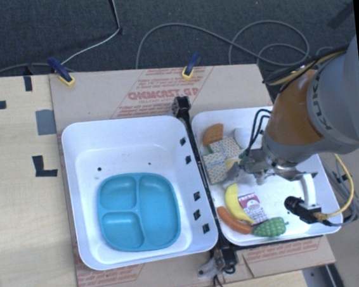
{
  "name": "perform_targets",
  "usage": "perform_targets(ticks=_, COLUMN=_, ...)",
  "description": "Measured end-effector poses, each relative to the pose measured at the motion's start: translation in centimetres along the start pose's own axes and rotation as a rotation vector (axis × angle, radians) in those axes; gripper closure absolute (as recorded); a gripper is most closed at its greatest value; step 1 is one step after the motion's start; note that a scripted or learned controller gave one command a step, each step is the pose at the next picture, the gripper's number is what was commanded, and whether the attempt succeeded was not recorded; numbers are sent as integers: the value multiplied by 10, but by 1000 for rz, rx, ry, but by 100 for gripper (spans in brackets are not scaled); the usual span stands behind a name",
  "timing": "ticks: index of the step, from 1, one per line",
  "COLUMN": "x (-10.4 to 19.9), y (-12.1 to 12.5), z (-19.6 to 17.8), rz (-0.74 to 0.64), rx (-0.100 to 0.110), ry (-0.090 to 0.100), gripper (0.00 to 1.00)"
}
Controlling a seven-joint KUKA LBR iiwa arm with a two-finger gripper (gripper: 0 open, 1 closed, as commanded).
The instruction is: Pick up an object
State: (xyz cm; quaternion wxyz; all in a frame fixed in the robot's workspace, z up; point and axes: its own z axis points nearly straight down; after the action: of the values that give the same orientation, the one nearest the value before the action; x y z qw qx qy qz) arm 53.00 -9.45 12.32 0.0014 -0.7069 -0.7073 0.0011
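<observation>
The right bin (322, 230) holds several objects. A brown round piece (213, 133) lies at its far left, with pale patterned pouches (221, 155) just in front of it. A yellow banana (234, 203) curves along the near left, and a small printed packet (252, 206) lies against it. By the front wall there is an orange sausage (232, 221) and a green bumpy piece (269, 227). My gripper (248, 167) hangs low over the bin's middle, just right of the pouches and above the banana's far end.
The left bin (77, 144) holds a blue divided plate (139, 211). A black divider (196, 170) runs between the bins. The arm covers the right bin's far right part. Cables lie on the dark floor beyond the bench.
</observation>
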Motion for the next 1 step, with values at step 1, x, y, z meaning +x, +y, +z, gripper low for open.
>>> perform_targets(ticks=1, x=-4, y=75, z=33, rz=-4, rx=-5, ry=5, gripper=0)
